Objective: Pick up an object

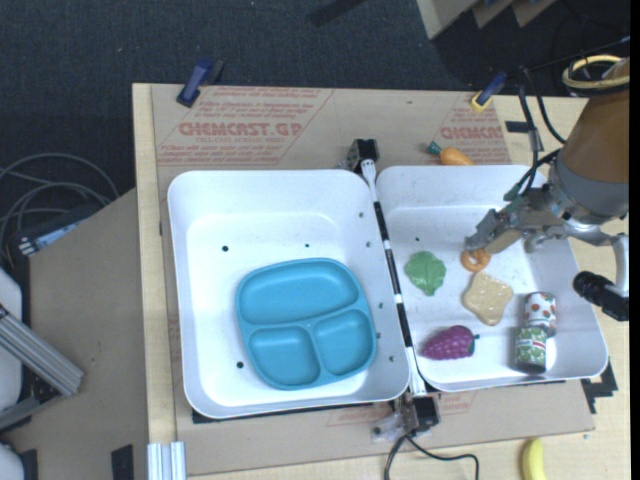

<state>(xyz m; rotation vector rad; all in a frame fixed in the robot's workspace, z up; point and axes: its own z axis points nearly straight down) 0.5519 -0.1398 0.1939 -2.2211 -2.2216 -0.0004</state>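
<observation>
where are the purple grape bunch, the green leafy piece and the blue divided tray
purple toy grape bunch (pixel 447 343), camera view, middle of the cluster
green leafy toy piece (pixel 426 271), camera view, centre of the leaf
blue plastic divided tray (pixel 300 293), camera view, floor of the large compartment

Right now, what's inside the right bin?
The right bin holds a green leafy piece, toast, purple grapes, a can and an orange ring partly covered by the gripper.

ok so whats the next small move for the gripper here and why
Probably a short drop straight down onto the small orange piece. The gripper sits right over it in the right bin, and nothing shows between its fingers yet. The green leaf and the toast slice lie close but apart, so a straight descent should miss them.
</observation>
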